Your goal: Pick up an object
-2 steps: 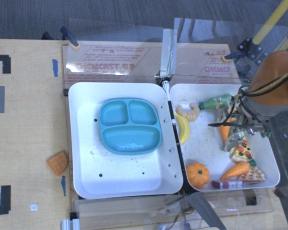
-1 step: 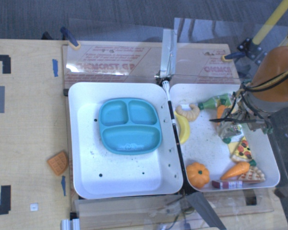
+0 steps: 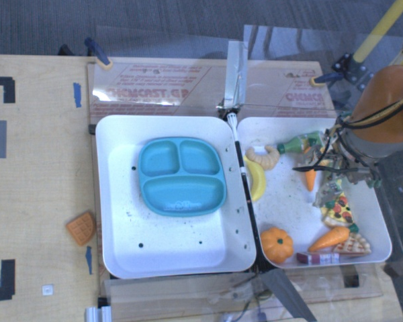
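My gripper hangs low over the back part of the right bin, under the arm's orange band. A small orange carrot piece sits right at its tip, touching or just below it; I cannot tell which. A green bottle lies just left of the gripper. A beige croissant and a yellow banana lie at the bin's left wall. A patterned pizza slice, a larger carrot, an orange pumpkin and a pizza wedge lie toward the front.
The left bin bears a blue divided plate. A brown waffle-like piece lies on the wooden bench left of the bins. A dark red stick rests along the right bin's front wall. Cables hang around the wrist.
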Robot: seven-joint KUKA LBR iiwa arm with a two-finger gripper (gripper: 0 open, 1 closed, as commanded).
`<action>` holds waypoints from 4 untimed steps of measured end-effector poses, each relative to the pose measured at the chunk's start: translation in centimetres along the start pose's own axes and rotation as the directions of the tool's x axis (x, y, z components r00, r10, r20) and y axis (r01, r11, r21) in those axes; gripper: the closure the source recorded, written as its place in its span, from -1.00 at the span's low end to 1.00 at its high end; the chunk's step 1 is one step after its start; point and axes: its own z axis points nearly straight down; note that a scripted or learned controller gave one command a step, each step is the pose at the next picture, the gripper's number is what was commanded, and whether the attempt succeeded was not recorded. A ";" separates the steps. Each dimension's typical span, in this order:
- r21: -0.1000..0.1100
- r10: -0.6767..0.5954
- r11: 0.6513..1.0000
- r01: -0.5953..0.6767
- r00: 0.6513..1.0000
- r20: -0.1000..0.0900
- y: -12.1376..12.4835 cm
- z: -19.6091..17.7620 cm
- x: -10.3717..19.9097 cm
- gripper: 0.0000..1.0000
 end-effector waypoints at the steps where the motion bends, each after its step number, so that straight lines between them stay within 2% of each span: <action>1: -0.005 0.073 0.997 -0.073 0.997 -0.013 0.9 1.5 -3.1 -1.00; 2: -0.001 0.072 0.997 -0.072 0.997 0.003 0.9 0.0 -3.6 1.00; 3: -0.003 0.224 0.975 -0.224 0.974 -0.009 4.1 -9.5 -6.3 1.00; 4: -0.005 0.060 0.998 -0.060 0.998 -0.013 2.1 1.2 -0.7 1.00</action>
